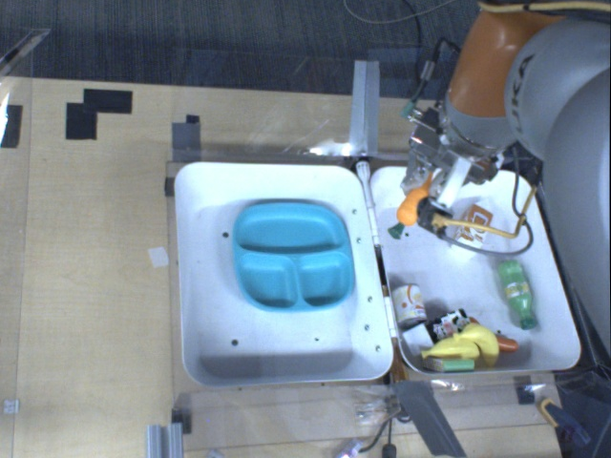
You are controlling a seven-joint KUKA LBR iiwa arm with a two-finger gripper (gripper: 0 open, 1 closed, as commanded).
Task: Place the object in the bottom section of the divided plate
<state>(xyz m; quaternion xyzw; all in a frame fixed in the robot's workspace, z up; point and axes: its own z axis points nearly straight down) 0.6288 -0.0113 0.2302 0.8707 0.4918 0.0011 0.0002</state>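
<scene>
end effector (421, 201) grips orange obj (410, 208), right bin (558, 351)

Overhead view: blue divided plate (291, 254) in the left bin (205, 342); claw (425, 203) over the right bin (558, 346), an orange object (410, 208) between its fingers.

The blue divided plate (291, 255) lies alone in the left bin (205, 342), open from above on all sides. The right bin (563, 351) is crowded along its near edge: a small can (410, 302), a banana (460, 347) and a green bottle (516, 294) stand close together.
</scene>
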